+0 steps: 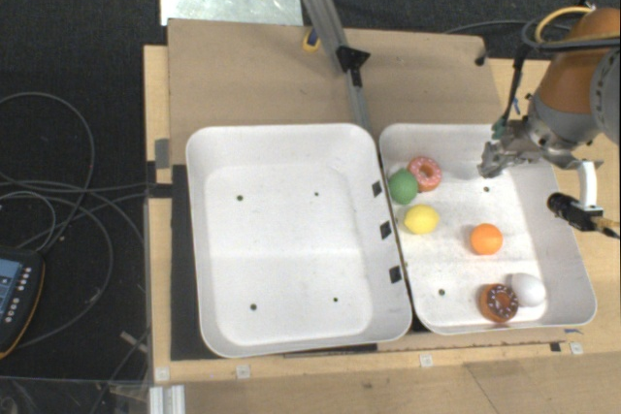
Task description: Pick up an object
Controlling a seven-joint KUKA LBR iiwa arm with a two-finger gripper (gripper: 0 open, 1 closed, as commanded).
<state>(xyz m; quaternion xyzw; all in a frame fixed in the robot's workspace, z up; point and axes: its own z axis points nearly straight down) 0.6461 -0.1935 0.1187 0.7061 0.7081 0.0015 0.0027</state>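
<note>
Gripper position: the gripper [493, 162] is seen over the far part of the right bin [558, 252], reached in from 3 o'clock.
Gripper state: whether it is released or clenched cannot be told; nothing is seen held in it.
Candidate objects: all are found in the right bin. A pink doughnut [425, 173] lies touching a green ball [404, 186], with a yellow ball [421, 219] just beside them. An orange ball [486, 238] lies apart in the middle. A brown doughnut [499, 302] and a white ball [528, 289] lie touching in the near corner.
Deciding relation: from the gripper, the pink doughnut is placed at about 9 o'clock and the orange ball at about 6 o'clock; both are near.
Judgement: the orange ball is judged the cleaner target, since it is crowded by no neighbour.
Long axis: none is offered by the round objects, so wrist turn is judged unimportant.
Left bin [209, 150]: it lies well apart at 9 o'clock.
</note>
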